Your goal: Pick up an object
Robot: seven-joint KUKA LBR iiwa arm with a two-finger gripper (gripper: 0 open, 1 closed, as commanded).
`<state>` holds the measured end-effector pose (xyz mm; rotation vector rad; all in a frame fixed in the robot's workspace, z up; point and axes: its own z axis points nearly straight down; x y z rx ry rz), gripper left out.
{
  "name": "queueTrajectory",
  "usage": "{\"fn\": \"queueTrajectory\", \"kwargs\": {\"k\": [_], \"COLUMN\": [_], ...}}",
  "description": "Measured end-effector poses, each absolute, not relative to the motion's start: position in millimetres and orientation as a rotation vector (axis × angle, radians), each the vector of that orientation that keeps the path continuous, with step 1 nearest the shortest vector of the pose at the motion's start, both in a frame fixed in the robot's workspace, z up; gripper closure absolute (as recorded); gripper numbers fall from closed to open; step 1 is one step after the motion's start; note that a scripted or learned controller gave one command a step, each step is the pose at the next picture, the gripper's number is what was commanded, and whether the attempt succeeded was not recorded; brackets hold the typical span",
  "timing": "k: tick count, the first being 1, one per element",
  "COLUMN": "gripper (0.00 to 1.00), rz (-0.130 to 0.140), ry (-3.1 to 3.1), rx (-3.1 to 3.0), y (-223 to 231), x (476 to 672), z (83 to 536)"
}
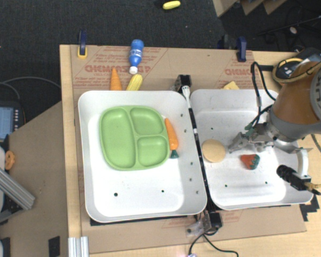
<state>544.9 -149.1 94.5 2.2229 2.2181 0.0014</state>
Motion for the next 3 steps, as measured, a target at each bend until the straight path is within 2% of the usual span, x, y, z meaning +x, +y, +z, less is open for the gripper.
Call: {"fn": "queueTrajectory", "kwargs": {"k": [1,2,3], "gripper": [0.00,1.00,1.00], "rz": [-0.003,0.001,0.015], "ry": [2.222,2.219,2.227], "rx": [2.228,2.223,2.204], "y": [-163,-163,-78], "x": [514.7,516.7,554.1], "z": [84,95,191]}}
